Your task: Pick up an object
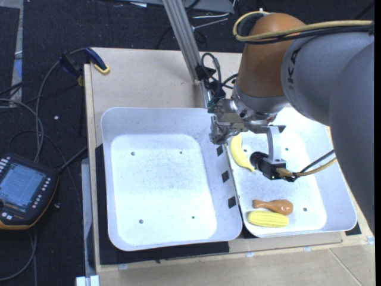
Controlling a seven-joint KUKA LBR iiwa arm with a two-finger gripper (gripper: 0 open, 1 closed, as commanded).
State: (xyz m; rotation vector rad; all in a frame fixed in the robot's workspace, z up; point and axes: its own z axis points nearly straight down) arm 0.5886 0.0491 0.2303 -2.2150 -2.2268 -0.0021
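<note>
Two white bins sit on the bench: one (161,177) at the centre left of the frame, one (321,201) at the lower right. One banana (238,154) lies near the middle of the frame. One chicken drumstick (274,205) and one corn cob (268,220) lie at the lower right. One handheld control pad (21,189) rests at the far left.

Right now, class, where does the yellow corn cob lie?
The yellow corn cob lies in the right-hand white bin, near its front edge, just below the brown toy drumstick.
</note>
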